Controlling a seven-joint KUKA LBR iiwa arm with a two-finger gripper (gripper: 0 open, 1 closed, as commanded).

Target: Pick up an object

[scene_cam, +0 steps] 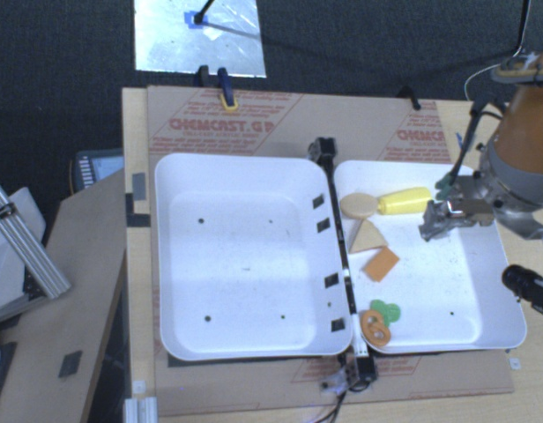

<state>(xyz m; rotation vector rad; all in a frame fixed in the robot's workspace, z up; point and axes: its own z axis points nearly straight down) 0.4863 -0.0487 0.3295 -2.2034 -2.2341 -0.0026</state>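
left bin: we see a shallow white plastic bin on the left half of the bench, sitting on a tan cardboard sheet with red print.
divider: black clips run along the seam where the left bin touches the shallow white plastic bin on the right.
far side: a shiny foil-like square sheet lies beyond the cardboard, well apart from both bins.
round piece: we see a tan round disc at the far-left part of the right bin, just beside the seam.
yellow piece: a yellow rounded oblong block lies touching the disc's right side, long axis roughly left-right.
wedge: a tan wedge-shaped piece sits just near of the disc.
orange piece: an orange square block lies just near-right of the wedge, rotated diamond-wise.
corner pair: a green knobbly toy and an orange ring-shaped toy are touching each other at the near-left corner of the right bin.
gripper: the two-finger gripper is over the right bin, just right of the yellow block and the wedge; we see nothing between its fingers.
gripper state: we cannot tell whether it is spread or closed, the tips are too small and dark.
arm: the grey arm with orange band enters from the right edge.
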